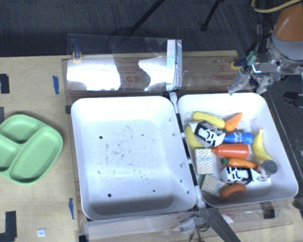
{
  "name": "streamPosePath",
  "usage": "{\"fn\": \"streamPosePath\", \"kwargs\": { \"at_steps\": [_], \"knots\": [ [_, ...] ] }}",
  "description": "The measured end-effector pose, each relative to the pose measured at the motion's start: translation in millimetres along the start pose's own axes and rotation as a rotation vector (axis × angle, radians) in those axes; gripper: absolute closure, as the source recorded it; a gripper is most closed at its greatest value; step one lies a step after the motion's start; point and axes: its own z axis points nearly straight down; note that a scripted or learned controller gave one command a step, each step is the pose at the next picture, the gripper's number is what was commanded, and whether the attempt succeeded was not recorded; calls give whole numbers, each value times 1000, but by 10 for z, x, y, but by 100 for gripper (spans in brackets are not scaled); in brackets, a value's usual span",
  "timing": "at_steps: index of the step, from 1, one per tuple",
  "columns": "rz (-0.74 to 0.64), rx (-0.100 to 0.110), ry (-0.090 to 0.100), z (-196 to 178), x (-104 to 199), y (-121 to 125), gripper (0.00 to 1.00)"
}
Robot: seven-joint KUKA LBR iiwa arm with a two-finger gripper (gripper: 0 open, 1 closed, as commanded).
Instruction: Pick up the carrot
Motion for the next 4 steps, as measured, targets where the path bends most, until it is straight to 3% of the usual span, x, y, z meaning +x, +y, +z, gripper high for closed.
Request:
{"fn": "streamPosePath", "kwargs": {
  "at_steps": [1,2,3,4],
  "knots": [
    [-29,-2,-1,1163,-318,-186,0],
    [-234,6,6,1661,-406,80,0],
    [-237,-8,-3,1533,-407,116,100],
    [-234,-5,-2,484,26,114,100]
  ]
}}
